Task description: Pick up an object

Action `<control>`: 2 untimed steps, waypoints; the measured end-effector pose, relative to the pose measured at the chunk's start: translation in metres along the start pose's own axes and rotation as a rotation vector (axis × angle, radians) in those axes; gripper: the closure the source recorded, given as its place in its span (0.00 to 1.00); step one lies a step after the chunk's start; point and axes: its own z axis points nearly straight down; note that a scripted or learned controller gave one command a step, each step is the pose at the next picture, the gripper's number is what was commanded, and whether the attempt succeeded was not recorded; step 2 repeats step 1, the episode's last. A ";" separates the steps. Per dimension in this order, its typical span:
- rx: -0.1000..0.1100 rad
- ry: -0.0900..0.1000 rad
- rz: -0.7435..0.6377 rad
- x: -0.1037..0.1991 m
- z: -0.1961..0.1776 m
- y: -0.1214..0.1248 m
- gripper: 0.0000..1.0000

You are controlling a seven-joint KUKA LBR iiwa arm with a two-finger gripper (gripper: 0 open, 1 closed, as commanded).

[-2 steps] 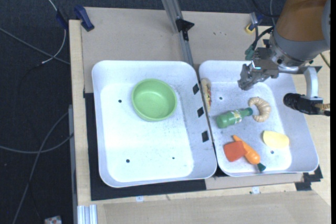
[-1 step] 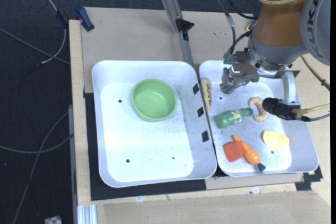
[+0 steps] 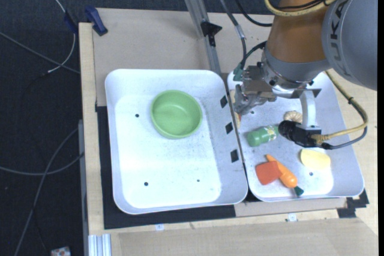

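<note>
— Which step is it on?

— Reaching, I'd judge. The gripper (image 3: 247,102) hovers over the right white plastic bin (image 3: 345,174); its spread I cannot tell.

— And next?

— Drop toward six o'clock onto the small green plastic toy (image 3: 260,136), then pinch.

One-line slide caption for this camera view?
End effector hangs over right bin near green toy; green bowl in left bin.
</note>
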 end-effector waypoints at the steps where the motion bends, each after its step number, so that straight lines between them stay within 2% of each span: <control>1: 0.002 -0.002 0.001 0.044 0.020 -0.015 1.00; 2: 0.002 -0.002 0.001 0.044 0.020 -0.015 1.00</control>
